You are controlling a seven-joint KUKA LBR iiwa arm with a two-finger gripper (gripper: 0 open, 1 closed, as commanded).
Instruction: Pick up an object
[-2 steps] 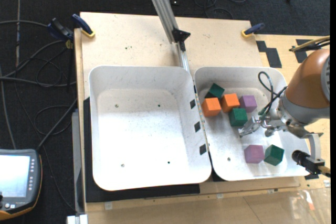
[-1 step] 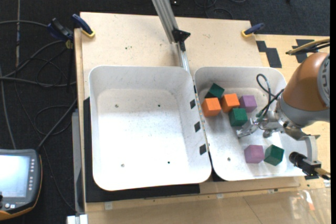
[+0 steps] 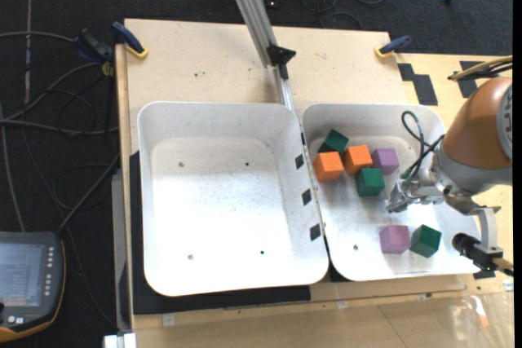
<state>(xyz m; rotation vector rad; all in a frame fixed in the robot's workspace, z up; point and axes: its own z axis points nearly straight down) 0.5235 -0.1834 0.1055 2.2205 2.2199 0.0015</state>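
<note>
Hovering beside the green cube (image 3: 369, 181) in the right bin (image 3: 347, 266), the gripper (image 3: 399, 200), grasp state unclear, should centre over one isolated block, perhaps the purple cube (image 3: 395, 239) nearer the bin's front wall.

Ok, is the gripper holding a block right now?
Cannot tell. The gripper hangs low in the right bin, between the green block and the purple block; nothing shows in it.

The arm (image 3: 481, 144) is cut off at the right edge; the hand's (image 3: 397, 202) grip looks unclear.
</note>
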